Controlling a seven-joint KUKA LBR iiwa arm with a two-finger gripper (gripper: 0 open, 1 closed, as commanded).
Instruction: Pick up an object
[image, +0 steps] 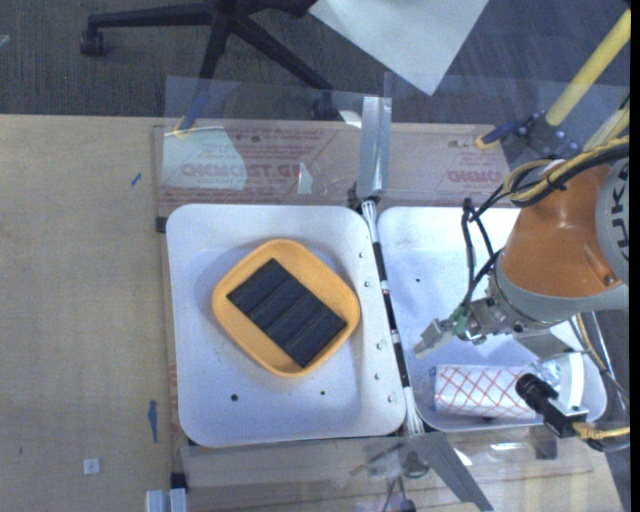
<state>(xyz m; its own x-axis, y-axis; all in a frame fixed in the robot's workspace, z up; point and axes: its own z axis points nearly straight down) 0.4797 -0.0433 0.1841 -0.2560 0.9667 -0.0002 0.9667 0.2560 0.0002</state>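
The end effector (432, 338) hangs over the right bin (420, 240), near its left wall. I cannot tell how it is set. A white box with red criss-cross lines (480, 390) lies in this bin, just below and to the right of the end effector. Its long side runs left to right. A yellow tray with a dark pad (286, 305) sits in the left bin (200, 400), farther away.

1. The two shallow white plastic bins (200, 400) look smooth and faintly glossy.
2. Inside the left bin, the orange plastic tray (228, 318) carries a matt black ribbed insert (287, 312).
3. The surrounding bench (70, 300) looks like matt wood.
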